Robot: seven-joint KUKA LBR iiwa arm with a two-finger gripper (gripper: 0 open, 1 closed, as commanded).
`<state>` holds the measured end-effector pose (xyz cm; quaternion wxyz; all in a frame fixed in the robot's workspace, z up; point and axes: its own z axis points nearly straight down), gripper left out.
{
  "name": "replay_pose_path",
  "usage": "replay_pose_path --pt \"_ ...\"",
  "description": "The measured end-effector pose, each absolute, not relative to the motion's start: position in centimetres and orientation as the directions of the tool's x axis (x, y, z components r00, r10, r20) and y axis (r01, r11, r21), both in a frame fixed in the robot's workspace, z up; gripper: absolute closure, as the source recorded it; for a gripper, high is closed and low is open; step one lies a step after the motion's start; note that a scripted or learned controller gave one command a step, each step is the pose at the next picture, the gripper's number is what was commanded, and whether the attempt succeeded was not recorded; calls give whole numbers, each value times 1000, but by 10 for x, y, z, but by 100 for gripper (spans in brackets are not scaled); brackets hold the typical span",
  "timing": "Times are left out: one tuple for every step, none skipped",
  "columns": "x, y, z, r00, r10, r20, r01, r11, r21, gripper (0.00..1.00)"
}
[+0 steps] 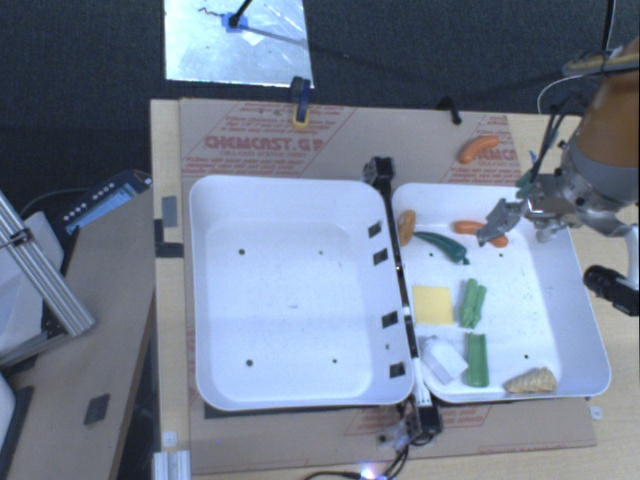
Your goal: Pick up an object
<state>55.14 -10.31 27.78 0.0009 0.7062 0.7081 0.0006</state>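
Approach phase of a pick. The gripper hovers in the right bin directly over an orange sausage-shaped piece, with a dark green pepper-like piece just beside it toward the divider. Whether the jaws are open or closed cannot be told. A good grasp likely calls for a vertical descent, jaws straddling the orange piece across its short axis, clear of the green one.

You see the arm as a rounded grey body with an orange band above its wrist, thin cables looping beside it. Its gripper is small, grey metal, ending in dark fingertips.
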Motion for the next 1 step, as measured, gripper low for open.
replay_pose_path --pt "554 -102 90 -2 1000 1 1000 2 -10 0"
